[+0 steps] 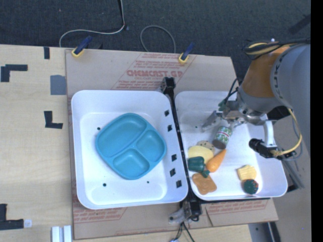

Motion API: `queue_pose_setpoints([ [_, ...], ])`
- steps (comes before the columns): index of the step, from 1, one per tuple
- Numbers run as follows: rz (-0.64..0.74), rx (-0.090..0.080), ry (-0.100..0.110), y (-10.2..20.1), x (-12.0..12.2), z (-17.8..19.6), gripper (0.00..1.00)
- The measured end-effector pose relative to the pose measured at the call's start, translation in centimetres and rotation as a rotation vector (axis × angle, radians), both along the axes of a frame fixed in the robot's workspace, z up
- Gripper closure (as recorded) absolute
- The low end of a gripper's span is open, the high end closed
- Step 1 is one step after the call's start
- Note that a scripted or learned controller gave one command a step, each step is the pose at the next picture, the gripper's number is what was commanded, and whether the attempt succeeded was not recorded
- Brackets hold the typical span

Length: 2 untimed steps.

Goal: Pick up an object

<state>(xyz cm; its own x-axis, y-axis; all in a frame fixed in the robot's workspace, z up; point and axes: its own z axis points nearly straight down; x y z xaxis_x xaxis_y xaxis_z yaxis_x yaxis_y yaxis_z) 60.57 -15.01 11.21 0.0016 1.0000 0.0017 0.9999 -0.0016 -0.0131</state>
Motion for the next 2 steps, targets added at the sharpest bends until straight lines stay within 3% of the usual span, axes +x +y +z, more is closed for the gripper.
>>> queue_pose_setpoints([
  [1,0.000,-0.004,-0.022,0.0,-3.1,-2.5,0.00],
  [2,0.003,-0.005,-0.021,0.0,-3.0,-1.4,1.00],
])
